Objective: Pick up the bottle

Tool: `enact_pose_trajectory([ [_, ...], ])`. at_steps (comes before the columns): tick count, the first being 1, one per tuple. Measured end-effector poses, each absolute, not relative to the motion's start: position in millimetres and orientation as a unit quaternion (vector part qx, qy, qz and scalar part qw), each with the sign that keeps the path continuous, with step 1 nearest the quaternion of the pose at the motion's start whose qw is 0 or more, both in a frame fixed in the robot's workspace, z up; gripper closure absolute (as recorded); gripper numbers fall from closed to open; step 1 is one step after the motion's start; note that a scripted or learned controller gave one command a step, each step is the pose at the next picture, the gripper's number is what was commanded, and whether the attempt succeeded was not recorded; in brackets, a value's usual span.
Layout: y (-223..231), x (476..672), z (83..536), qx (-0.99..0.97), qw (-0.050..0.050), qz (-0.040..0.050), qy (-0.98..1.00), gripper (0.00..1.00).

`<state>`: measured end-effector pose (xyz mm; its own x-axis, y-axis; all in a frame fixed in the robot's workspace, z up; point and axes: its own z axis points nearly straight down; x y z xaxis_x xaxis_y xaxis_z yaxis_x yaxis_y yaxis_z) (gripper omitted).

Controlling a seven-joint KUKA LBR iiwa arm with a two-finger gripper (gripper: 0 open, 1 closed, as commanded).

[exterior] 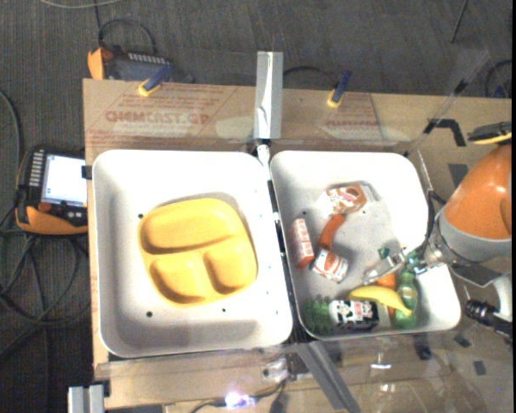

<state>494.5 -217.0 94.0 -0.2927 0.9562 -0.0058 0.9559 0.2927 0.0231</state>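
Note:
The bottle (pixel 346 313) is dark green with a black and white label. It lies on its side at the front edge of the right bin (pixel 413 172). A yellow banana (pixel 380 296) rests just above and to the right of it. My gripper (pixel 385 265) hangs over the right part of that bin, up and to the right of the bottle and above the banana. Nothing shows in its grasp. The grey arm with its orange band (pixel 486 198) reaches in from the right.
The right bin also holds a red and white packet (pixel 347 198), an orange carrot-like piece (pixel 331 228), a red wrapper (pixel 302 241), a small red and white can (pixel 329 266) and a green item (pixel 407 301). The left bin (pixel 112 231) holds a yellow divided tray (pixel 198 248).

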Motion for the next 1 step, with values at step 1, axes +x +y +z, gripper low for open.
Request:
enact_pose_trajectory([
  [1,-220.3,494.4,102.0,0.596,0.013,0.0047,0.803,1.00],
])
